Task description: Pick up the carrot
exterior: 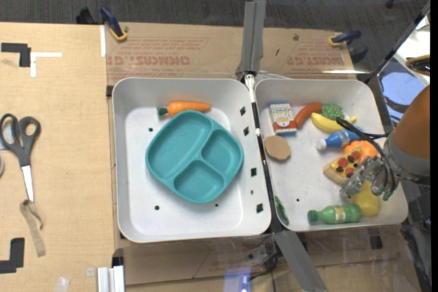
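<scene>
1. your pincer [367, 179] sits at the frame's lower right, over the right bin's [301, 205] toys; how wide it stands, i cannot tell.
2. the carrot [186, 107] lies in the left bin [130, 167], upper centre-left, against the teal plate [195, 156]: likely light, stiff, slick. grip mid-body.

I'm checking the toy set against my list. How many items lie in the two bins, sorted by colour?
Orange: 2, the carrot and an orange fruit
Teal: 1, the divided plate
Yellow: 2, banana, lemon
Green: 2, bottle, leafy piece
Red: 1, sausage
Tan: 2, cookie, pizza slice
Blue and white: 2, carton, small bottle
Total: 12
</scene>
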Motion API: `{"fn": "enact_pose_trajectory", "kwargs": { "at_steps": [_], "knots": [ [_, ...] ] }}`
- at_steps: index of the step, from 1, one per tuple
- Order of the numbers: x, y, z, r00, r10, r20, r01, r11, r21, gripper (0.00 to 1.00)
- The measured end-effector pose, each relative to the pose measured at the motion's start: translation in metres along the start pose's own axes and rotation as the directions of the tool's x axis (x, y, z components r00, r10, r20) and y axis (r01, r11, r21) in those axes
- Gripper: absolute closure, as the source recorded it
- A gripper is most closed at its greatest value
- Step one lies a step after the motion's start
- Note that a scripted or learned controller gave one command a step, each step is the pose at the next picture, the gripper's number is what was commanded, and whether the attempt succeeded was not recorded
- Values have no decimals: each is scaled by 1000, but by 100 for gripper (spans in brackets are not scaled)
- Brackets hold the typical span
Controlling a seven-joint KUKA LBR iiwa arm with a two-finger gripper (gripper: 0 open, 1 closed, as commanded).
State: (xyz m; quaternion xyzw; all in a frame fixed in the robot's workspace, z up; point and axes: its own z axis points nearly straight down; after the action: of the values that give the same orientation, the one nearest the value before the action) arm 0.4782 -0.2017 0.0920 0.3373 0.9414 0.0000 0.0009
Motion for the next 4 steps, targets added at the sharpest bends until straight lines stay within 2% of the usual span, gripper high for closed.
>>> {"fn": "enact_pose_trajectory", "kwargs": {
  "at_steps": [1, 2, 3, 4],
  "knots": [
    [-64, 27, -1, 973, 230, 2, -230, 973, -1, 100],
    [-64, 27, -1, 973, 231, 1, -231, 973, -1, 0],
    [-106, 60, -86, 998, -56, 4, 56, 998, 0, 0],
    [-142, 91, -1, 1000, -3, 4, 3, 1000, -1, 0]
  ]
}}
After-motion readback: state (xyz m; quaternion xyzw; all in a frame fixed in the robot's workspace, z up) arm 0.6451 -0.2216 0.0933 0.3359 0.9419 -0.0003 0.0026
